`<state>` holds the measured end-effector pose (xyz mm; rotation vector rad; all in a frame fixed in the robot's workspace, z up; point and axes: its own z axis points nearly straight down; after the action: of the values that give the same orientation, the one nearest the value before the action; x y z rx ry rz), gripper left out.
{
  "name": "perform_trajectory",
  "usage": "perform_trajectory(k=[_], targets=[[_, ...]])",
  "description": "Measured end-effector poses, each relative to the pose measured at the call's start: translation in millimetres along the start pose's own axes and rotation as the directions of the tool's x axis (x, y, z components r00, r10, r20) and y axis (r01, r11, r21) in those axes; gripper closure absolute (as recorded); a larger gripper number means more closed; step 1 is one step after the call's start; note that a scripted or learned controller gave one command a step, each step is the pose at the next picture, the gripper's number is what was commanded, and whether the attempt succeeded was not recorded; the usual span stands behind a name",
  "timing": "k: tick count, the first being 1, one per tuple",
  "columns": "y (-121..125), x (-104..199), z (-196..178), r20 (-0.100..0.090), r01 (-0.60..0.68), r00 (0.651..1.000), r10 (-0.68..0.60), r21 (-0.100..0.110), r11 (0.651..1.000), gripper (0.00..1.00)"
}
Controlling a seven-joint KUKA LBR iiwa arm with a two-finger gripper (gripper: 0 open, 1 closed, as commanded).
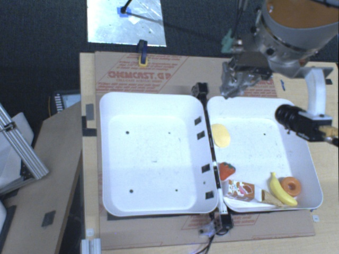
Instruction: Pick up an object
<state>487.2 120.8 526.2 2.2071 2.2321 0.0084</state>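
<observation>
The right bin [299,144] holds several small objects. A pale yellow disc [221,135] lies near its left wall. A red strawberry-like piece [226,170] rests against the divider. A red and white packet [241,190], a yellow banana [279,189] and an orange ring [291,185] sit along the front edge. My gripper [233,87] hangs above the back left corner of the right bin, well above the objects, with nothing visibly between its fingers.
The left bin [114,110] sits beside the right one, joined by black clips [201,121]. A black camera mount [296,120] reaches over the right bin's right side. A metal sheet [126,15] lies behind the bench.
</observation>
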Motion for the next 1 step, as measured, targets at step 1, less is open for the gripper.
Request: perform_trajectory(k=[1], targets=[[33.6,-17.3,67.2,0.004,-0.013,1.000,0.013,0.008,1.000,1.00]])
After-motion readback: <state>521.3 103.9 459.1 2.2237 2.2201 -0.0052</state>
